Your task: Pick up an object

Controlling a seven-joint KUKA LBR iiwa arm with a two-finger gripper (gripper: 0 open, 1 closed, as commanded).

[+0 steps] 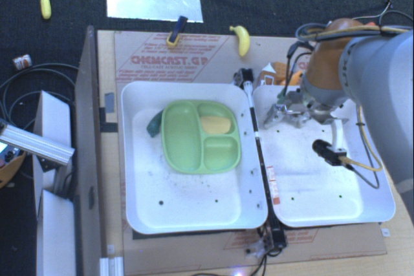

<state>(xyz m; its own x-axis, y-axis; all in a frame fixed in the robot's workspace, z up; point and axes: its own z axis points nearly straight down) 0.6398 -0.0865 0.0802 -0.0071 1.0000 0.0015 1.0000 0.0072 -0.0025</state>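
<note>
Two white bins sit side by side; the left bin point(139, 203) carries a green divided plate point(199, 137) with a yellow piece point(215, 124) in its upper right section and a dark green thing point(154, 124) touching its left edge. Right of that plate, the arm point(369, 68) bends down into the right bin point(336, 197), its gripper point(275, 116) low near the bin's upper left; whether that claw is clenched, I cannot tell.
</note>
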